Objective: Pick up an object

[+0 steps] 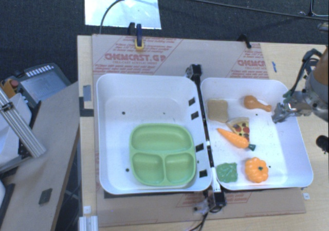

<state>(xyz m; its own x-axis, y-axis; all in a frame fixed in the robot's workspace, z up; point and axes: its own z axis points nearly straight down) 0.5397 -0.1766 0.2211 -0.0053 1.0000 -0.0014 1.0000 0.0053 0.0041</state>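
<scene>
Right now the hand point(280, 113) is hovering at the right bin's point(298, 173) right rim, mid-right of frame; can't tell if spread or pressed together. Nothing seen in it. Drumstick point(255, 103) is lying just left of it; toast point(218, 110), pizza point(240, 127), carrot point(234, 138), broccoli point(226, 172), pumpkin point(256, 170) are sitting lower. Green tray point(162, 154) is resting in left bin point(113, 122), lower center.

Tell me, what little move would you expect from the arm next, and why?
Probably a short slide toward the chicken drumstick, then down. The gripper hangs over the right bin near its right rim, and the drumstick is the nearest toy. The carrot, pizza slice and pumpkin lie farther off.
</scene>
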